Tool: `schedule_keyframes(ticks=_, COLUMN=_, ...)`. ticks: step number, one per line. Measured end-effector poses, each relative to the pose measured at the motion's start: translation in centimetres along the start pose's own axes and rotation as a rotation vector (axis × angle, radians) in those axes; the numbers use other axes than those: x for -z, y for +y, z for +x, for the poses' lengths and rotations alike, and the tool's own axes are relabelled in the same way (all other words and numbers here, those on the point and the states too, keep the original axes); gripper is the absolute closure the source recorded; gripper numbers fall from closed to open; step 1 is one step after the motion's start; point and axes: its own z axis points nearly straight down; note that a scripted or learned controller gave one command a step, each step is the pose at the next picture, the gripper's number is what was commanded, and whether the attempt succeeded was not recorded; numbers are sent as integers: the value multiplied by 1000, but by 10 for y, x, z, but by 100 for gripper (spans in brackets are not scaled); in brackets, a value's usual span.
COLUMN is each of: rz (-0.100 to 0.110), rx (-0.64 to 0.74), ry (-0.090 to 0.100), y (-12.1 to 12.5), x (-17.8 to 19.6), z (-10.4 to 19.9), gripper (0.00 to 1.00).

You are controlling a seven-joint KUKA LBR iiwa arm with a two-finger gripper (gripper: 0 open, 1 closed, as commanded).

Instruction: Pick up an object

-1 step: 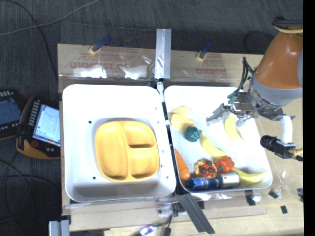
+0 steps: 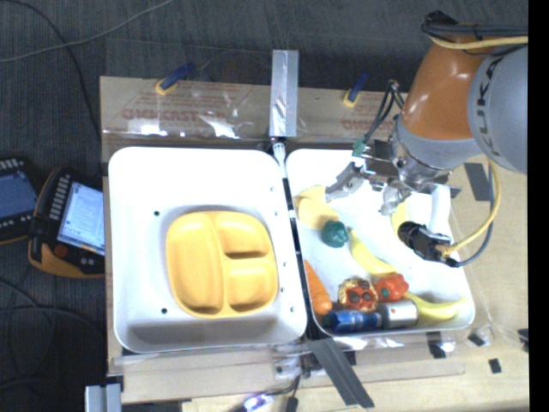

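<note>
Lying along the near wall of the right bin [image 2: 463,320] are a blue can [image 2: 350,320] and a silver cylinder [image 2: 400,314], end to end. Just behind them are sitting an orange patterned toy [image 2: 358,293] and a red tomato-like piece [image 2: 392,287], touching each other. An orange carrot [image 2: 317,292] is leaning along the bin's left wall, and a yellow banana [image 2: 436,308] is curving toward the near right corner. Farther back, a dark green round object [image 2: 334,233] is resting beside another yellow piece [image 2: 311,205] at the left wall.

Over the far part of this bin the gripper [image 2: 369,190] is hanging from the grey arm [image 2: 463,110], its two fingers standing apart with nothing between them, well clear of the green object and the other pieces.

Sitting in the middle of the left bin [image 2: 137,178] is a yellow divided tray [image 2: 222,260]. Outside the bins, at the far left, a handheld screen device [image 2: 73,226] is lying on the dark floor.
</note>
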Motion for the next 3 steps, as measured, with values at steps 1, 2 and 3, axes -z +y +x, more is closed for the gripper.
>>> schedule_keyframes(ticks=1, rz=0, rx=128, ry=-1, y=9, x=-74, z=-26, gripper=0)
schedule_keyframes(ticks=2, rz=-13, rx=286, ry=0, y=20, x=-166, z=-46, gripper=0)
schedule_keyframes(ticks=3, rz=-19, rx=286, ry=2, y=22, x=-155, z=-46, gripper=100)
